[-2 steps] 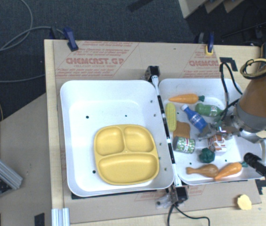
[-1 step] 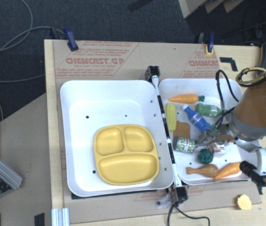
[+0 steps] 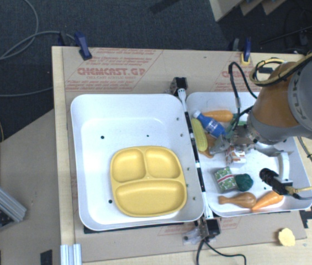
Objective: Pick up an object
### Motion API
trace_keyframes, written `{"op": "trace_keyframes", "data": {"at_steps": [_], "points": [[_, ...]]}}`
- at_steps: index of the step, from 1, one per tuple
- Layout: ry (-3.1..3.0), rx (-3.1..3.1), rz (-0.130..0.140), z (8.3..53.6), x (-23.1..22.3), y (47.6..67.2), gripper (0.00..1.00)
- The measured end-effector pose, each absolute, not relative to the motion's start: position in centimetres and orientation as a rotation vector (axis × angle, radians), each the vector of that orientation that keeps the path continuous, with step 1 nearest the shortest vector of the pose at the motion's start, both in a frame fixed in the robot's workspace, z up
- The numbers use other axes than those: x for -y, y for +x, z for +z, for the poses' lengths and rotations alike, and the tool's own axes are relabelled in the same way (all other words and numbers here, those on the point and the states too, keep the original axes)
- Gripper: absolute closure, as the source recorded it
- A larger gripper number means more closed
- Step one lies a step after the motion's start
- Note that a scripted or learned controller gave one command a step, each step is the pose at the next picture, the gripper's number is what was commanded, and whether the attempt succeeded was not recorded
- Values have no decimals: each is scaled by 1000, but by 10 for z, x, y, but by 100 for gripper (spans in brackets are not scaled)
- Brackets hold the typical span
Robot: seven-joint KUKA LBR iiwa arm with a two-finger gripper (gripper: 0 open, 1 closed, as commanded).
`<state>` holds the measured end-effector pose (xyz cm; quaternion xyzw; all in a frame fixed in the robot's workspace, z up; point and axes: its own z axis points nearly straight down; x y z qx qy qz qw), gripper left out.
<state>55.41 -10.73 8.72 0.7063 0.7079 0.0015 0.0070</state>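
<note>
Two white bins side by side on a brown board. In the left bin, a yellow divided plate lying flat toward the near side. In the right bin, a crowd of small things: blue bottle and orange carrot at the far end, yellow corn cob along the left wall, green packet beside a dark green lump, tan drumstick and a second carrot along the near wall. Grey arm with orange band reaching in from the right, gripper low over the middle of the right bin, just beside the bottle and corn. Opening of the gripper impossible to tell, likewise anything held
</note>
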Motion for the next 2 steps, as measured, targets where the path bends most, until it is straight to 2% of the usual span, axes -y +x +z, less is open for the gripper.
{"op": "trace_keyframes", "data": {"at_steps": [1, 2], "points": [[2211, -2209, 6, 99, 109, 553, 100], [2201, -2231, 20, 191, 3, 609, 100]]}}
